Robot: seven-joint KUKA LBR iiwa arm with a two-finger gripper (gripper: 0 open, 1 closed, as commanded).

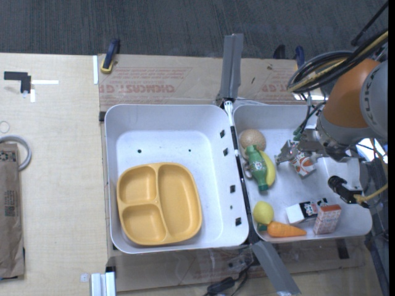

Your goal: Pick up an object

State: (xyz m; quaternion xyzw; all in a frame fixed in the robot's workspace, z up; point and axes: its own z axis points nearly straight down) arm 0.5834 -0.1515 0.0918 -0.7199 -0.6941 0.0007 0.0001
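we see the gripper (295, 155) low in the right bin (361, 228), fingers spread, touching a small red-and-white carton (303, 166). just left lie a green bottle (256, 163) and banana (269, 168). we advise centring over the carton before closing.

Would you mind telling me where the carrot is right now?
The carrot lies in the right bin, along its near edge, just below the lemon and left of the small carton.
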